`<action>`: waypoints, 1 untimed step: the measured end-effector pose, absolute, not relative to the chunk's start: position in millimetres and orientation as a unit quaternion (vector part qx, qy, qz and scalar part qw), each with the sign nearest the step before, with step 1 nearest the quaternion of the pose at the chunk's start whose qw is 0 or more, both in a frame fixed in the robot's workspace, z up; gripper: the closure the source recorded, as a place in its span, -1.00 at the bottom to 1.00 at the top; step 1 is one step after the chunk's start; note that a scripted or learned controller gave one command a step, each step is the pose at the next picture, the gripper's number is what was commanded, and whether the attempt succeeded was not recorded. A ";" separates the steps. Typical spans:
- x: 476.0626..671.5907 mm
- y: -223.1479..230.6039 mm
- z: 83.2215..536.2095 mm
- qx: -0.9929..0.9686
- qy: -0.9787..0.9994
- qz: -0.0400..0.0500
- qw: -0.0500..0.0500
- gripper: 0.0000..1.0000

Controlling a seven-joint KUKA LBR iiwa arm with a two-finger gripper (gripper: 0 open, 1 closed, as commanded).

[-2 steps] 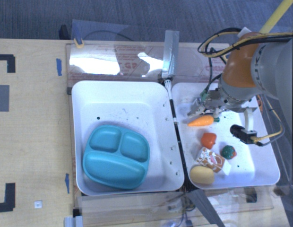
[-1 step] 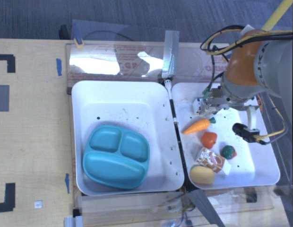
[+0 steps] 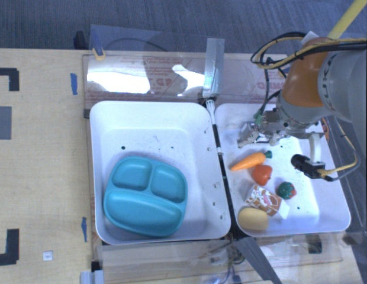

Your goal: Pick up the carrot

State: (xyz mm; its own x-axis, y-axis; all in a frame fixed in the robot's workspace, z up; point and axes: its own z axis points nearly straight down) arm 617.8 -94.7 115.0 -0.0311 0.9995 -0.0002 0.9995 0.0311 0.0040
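An orange carrot [image 3: 249, 161] with a small green top lies in the right bin [image 3: 325, 215], pointing left toward the divider. My gripper [image 3: 256, 136] hangs just above and behind it, at the bin's far side, with its metal fingers [image 3: 247, 136] spread apart and nothing between them. The carrot lies free on the bin floor, a short way in front of the fingertips.
A red tomato-like piece [image 3: 262, 173] touches the carrot's near side. A small printed packet [image 3: 266, 200], a yellow potato-like piece [image 3: 253, 218] and a green piece [image 3: 285, 189] lie nearer the front. The left bin [image 3: 112, 117] holds a blue divided plate [image 3: 147, 196].
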 end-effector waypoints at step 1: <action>549.5 -103.5 87.9 0.632 0.775 0.002 0.003 -1.00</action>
